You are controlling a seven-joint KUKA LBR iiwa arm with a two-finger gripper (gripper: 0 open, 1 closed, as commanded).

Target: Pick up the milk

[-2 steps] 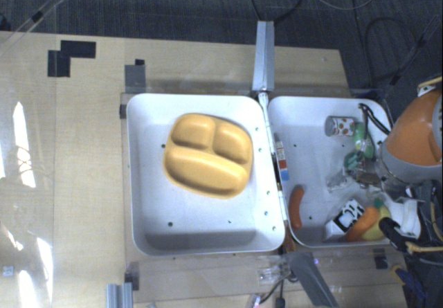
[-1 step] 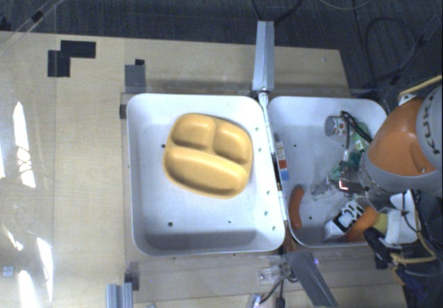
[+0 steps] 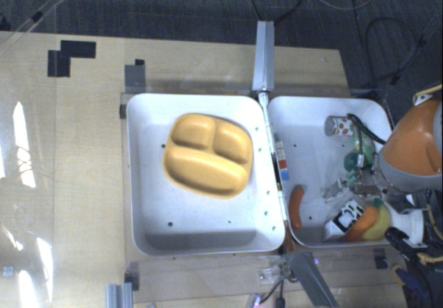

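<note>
The milk (image 3: 344, 219) is a small white carton with black markings. It lies near the front edge of the right bin (image 3: 308, 116), pressed against an orange and yellow fruit (image 3: 370, 223). My gripper (image 3: 345, 187) hangs just above and behind the carton, low in the bin, with the arm's orange band (image 3: 415, 139) over the bin's right side. Nothing is visibly held.
An orange-red sausage (image 3: 296, 205) lies at the right bin's front left. A small can (image 3: 337, 125) sits at its back. A thin red and blue item (image 3: 279, 158) rests along the divider. A large yellow bread loaf (image 3: 208, 154) occupies the left bin (image 3: 149, 216).
</note>
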